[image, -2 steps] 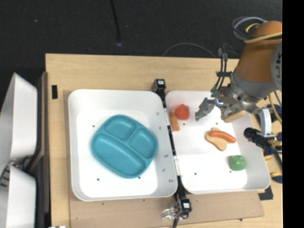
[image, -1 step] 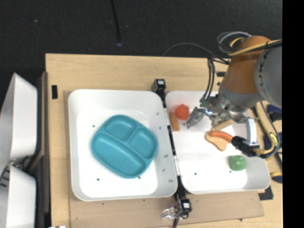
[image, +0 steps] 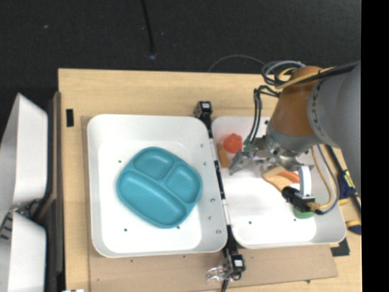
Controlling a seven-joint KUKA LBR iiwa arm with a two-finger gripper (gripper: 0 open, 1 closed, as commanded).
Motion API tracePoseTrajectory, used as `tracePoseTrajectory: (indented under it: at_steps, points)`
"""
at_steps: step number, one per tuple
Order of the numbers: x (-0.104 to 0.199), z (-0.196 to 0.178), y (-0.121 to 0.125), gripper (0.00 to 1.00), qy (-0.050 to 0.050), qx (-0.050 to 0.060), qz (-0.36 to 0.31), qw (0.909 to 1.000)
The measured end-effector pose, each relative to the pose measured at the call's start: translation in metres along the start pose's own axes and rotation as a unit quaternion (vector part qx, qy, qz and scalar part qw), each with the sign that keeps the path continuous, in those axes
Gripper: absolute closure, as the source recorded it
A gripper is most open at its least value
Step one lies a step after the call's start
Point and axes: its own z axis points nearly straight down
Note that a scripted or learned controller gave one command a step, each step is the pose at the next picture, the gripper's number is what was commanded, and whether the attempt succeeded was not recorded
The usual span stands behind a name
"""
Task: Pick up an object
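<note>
A robotics lab: wooden bench (image: pixel 152 84) bearing two white bins (image: pixel 97 181).

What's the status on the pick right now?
Claw low in right bin, beside red object. Nothing visibly gripped. Blue divided plate in left bin.

The grey KUKA arm with its orange wrist band (image: pixel 298 111) reaches in from the right edge of the frame, wrist angled down-left, and the 2-finger metal gripper (image: pixel 238 163) hangs right of centre.
</note>
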Motion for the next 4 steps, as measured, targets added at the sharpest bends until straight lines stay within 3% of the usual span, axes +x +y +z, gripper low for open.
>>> tracePoseTrajectory:
  at_steps: [1, 2, 4]
  points:
    - [-0.002, 0.024, 0.0, 0.0, 0.0, -0.001, 0.001, 1.0]
    - [-0.002, 0.012, 0.001, 1.0, 0.001, -0.004, 0.003, 1.0]
    - [-0.008, -0.096, 0.005, 1.0, 0.0, -0.005, -0.002, 1.0]
